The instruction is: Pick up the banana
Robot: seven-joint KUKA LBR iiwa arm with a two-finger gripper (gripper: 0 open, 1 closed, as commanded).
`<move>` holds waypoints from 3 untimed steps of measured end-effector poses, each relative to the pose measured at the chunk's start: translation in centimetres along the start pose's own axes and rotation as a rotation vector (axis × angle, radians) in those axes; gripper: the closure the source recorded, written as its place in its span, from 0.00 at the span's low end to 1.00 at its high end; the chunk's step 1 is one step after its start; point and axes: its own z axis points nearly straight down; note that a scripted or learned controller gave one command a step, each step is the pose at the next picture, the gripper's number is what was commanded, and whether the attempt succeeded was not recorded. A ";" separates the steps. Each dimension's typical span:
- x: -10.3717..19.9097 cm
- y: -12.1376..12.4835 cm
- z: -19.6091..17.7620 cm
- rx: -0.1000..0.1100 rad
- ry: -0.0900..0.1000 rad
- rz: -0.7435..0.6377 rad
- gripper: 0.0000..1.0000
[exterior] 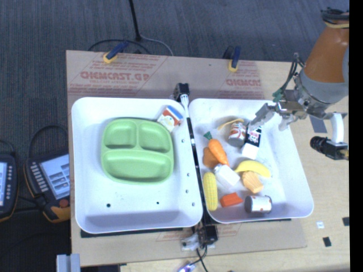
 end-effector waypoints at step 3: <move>-0.6 -7.7 12.7 -0.002 0.000 -0.334 1.00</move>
